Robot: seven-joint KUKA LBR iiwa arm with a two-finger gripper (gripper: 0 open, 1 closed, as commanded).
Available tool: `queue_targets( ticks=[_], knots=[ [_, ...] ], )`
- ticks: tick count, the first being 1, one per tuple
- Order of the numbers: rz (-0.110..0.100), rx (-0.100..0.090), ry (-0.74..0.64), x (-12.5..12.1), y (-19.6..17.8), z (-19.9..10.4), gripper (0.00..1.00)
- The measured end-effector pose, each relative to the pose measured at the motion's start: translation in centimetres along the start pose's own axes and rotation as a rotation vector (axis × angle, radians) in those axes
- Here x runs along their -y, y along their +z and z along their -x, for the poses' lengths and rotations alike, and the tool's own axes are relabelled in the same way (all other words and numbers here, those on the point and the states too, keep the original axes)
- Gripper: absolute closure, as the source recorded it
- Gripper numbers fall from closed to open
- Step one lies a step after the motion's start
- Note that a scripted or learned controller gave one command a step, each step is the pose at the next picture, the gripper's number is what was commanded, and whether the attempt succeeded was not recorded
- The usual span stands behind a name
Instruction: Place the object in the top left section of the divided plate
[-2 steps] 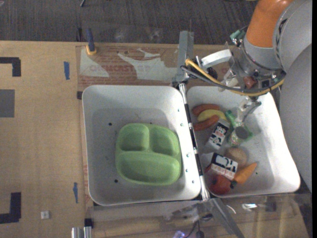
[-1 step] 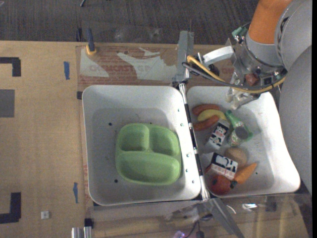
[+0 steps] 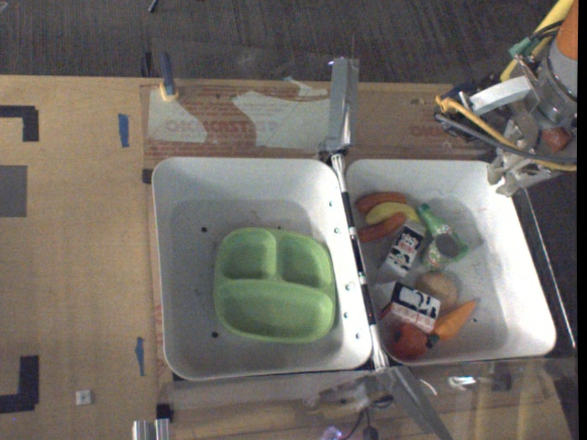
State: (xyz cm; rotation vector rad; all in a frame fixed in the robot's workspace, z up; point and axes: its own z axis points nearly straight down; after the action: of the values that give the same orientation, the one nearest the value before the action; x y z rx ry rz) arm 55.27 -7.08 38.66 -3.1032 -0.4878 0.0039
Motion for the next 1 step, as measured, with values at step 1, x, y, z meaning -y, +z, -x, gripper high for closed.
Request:
queue_targets(
  ticks=[1],
  knots=[
    [-0.002, 0.002, -0.047, -6.6, 12.71, 4.6, 1.0]
  ],
)
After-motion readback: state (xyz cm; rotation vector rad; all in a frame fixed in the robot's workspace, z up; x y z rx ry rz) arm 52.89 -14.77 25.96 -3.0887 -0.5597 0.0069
